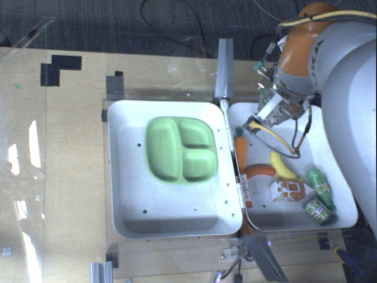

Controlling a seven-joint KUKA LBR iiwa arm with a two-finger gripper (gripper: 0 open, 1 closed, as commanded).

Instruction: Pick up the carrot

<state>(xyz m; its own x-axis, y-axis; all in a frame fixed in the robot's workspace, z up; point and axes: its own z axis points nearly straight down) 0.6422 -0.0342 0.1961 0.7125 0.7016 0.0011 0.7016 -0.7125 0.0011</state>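
Green moulded plastic sits at the far left: a three-compartment green tray (179, 149) lying flat in the left shallow white bin (126, 211). Moving across the grey metal divider rail (224, 69), we reach the right shallow white bin (347, 217). Hard against its left wall lies the orange carrot with a green top (240, 151), running lengthwise along the wall, green end pointing away from us. Just right of its top end hangs the two-finger gripper (254, 124), low over the bin, just above the carrot's top. Fingers? Cannot tell whether spread or closed from this angle. Further right: a reddish sausage-shaped toy (259, 171), a yellow banana (283, 166), a small orange-and-white carton (287, 190), and two green packets (318, 194).
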